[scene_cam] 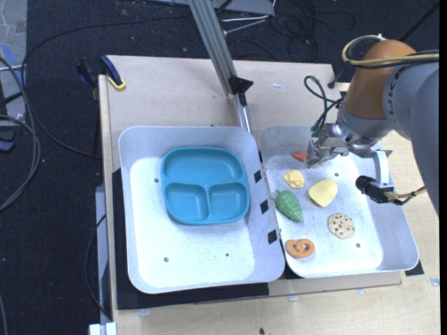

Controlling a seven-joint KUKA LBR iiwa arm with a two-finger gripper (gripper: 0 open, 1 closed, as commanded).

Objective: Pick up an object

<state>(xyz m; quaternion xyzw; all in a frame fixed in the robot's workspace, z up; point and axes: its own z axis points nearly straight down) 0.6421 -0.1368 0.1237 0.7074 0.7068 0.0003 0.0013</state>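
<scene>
Pretzel (300, 248) lies well apart from hand (312, 156) near orange piece (299, 156)

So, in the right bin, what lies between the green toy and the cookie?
In the camera view, only bare white bin floor lies between the green toy and the cookie. The yellow piece sits just above that stretch.

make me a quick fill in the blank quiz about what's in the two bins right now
The divided tray in the left bin is coloured ____.
The tray has ____ compartments.
The pretzel lies in the ____ bin.
The gripper is right beside a small ____ object at the right bin's far edge.

Missing words: blue; three; right; orange
</scene>
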